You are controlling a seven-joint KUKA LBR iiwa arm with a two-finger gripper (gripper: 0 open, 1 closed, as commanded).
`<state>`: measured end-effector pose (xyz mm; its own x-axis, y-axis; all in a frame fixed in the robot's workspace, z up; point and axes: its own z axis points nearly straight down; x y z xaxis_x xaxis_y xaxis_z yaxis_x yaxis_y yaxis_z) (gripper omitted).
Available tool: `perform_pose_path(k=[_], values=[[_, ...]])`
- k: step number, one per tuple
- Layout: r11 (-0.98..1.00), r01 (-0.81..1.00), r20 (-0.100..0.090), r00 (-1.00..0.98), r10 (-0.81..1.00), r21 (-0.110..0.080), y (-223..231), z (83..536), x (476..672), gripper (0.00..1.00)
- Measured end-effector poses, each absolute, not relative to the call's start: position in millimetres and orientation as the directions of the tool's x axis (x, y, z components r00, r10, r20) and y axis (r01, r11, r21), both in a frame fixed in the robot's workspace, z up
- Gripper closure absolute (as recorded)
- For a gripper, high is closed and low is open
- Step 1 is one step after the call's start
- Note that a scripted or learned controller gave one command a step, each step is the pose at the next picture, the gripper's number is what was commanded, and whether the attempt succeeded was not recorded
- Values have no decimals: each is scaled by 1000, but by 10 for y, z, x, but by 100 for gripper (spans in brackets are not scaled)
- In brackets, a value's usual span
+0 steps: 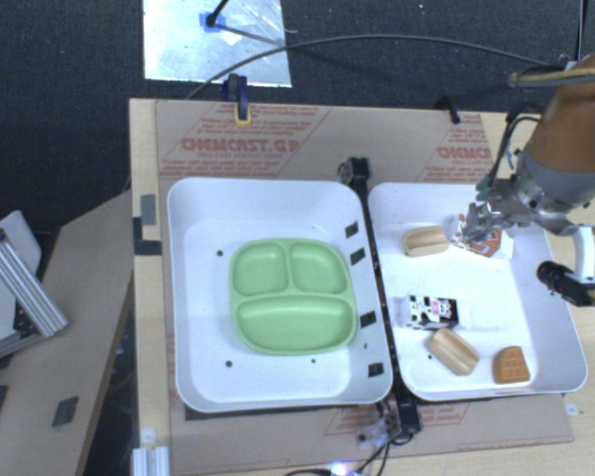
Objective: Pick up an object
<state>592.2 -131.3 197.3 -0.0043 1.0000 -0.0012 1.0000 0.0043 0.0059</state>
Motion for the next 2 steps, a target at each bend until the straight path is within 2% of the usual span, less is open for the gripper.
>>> perform_pose_path(k=[1,2], values=[[5,1000,-1,-5,1000,7,-1316,2448,5939,100],[8,1000,2,-8,1000,0,-801,2307,5792,100]])
